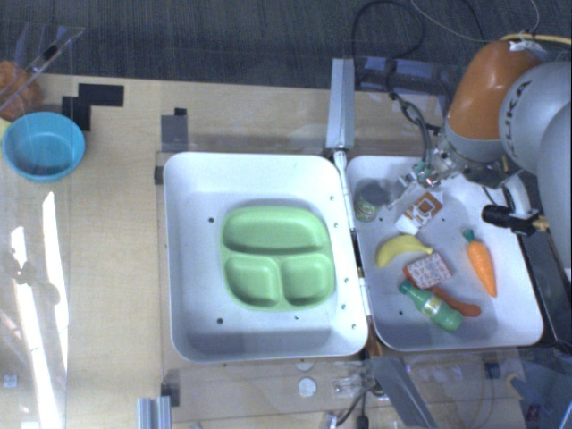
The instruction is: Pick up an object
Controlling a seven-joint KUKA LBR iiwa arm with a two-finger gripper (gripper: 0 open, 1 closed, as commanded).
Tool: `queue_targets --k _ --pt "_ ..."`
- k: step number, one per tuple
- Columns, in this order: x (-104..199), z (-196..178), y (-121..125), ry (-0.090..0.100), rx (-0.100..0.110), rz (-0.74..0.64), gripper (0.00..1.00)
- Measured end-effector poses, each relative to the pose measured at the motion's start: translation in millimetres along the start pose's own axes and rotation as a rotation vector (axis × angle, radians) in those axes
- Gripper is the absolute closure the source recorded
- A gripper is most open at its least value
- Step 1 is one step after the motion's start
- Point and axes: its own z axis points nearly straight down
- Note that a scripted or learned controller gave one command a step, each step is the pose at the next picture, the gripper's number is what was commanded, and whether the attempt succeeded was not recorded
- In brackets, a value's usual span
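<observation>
Right white bin holds a small brown carton just below the fingers, whose spread I cannot tell.

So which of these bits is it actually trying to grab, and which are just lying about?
Candidates, all in the right bin:
banana
carrot
green bottle
small can
little carton

Lying about:
green divided tray in the left bin
blue bowl on the bench

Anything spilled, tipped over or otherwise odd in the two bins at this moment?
Nothing stands out. The green tray lies flat in the left bin. In the right bin, the banana, carrot, green bottle and small can lie loose but inside the walls. The gripper hangs over the far end.
</observation>
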Motion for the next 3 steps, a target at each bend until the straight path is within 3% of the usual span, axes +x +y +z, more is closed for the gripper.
queue_targets --k 3 --pt "0.0 0.0 0.0 0.000 0.000 0.000 0.00"
